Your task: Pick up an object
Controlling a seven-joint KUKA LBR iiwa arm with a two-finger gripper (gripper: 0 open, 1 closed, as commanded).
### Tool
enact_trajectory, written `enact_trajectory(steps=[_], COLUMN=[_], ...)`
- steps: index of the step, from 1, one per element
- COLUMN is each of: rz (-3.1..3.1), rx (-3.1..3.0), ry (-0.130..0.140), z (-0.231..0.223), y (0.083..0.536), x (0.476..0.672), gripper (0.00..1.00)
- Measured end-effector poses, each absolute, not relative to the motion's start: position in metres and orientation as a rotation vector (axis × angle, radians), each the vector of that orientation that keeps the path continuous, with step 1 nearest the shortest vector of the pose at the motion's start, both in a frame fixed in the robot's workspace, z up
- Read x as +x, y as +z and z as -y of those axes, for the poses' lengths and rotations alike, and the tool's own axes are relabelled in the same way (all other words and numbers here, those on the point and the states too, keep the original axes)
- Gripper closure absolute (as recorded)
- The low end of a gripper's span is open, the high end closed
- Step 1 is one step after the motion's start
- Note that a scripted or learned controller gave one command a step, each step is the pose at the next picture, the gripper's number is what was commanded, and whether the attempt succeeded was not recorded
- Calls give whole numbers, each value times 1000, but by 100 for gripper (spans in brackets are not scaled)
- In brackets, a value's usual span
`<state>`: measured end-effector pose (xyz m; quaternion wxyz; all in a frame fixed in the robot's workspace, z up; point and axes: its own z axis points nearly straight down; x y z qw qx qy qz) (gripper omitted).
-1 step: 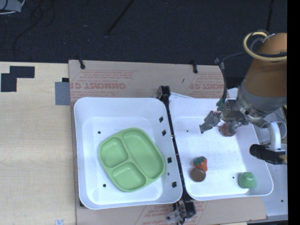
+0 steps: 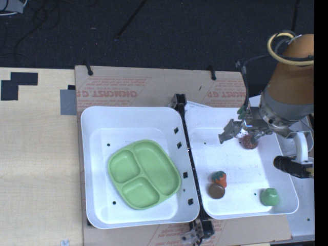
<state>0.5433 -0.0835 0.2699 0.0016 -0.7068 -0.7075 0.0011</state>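
My claw (image 2: 249,135) sits low in the right bin (image 2: 287,205) over a small reddish-brown object (image 2: 250,142); grip state unreadable, so no pick confirmed yet.

The bench (image 2: 36,158) is pale wood, its bare surface stretching out on the left; dark rectangular patches (image 2: 23,83) mark its far left part, and a grey square (image 2: 67,101) sits just beside the cardboard; a brown cardboard sheet (image 2: 154,88) with red printing lies flat on the bench, running from the middle to the right; on that sheet rest two shallow white bins side by side, touching along a dark central join; the left bin (image 2: 95,119) and the right bin (image 2: 205,117) cover most of the cardboard, leaving a strip showing at the far side and a narrow edge at the near side.
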Motion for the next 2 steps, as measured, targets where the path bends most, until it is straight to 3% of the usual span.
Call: enact_trajectory(steps=[2], rz=[2217], rx=[-2216], ry=[8], z=[80], y=[161], x=[538], gripper=[0])
